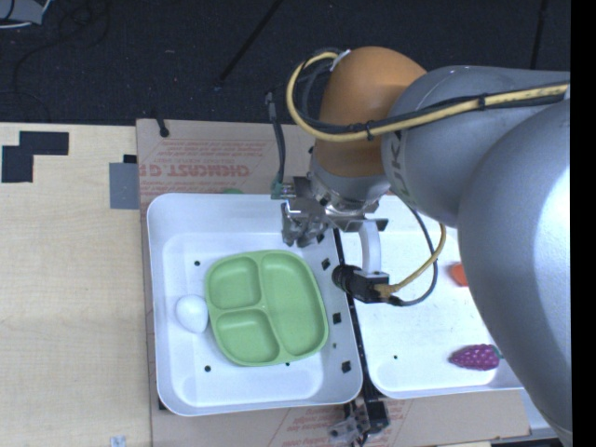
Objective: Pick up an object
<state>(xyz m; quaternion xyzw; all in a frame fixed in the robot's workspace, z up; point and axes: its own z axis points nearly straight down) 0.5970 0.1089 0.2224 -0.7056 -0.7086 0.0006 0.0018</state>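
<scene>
Gripper (300, 226): jaw state unreadable to you here. Judged: stiff, light, slick pale-green three-compartment plastic plate (266, 306); pinch its raised rim.

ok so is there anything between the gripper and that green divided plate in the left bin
Nothing visible is in the way. The gripper hangs over the left bin, just above the green plate's far edge. The white egg lies at the plate's left side, away from the gripper.

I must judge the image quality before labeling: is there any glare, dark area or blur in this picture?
Camera view: the shallow white left bin looks bright, nearly washed out; the background above the bench is almost black; the big grey arm nearest the camera looks soft.
</scene>
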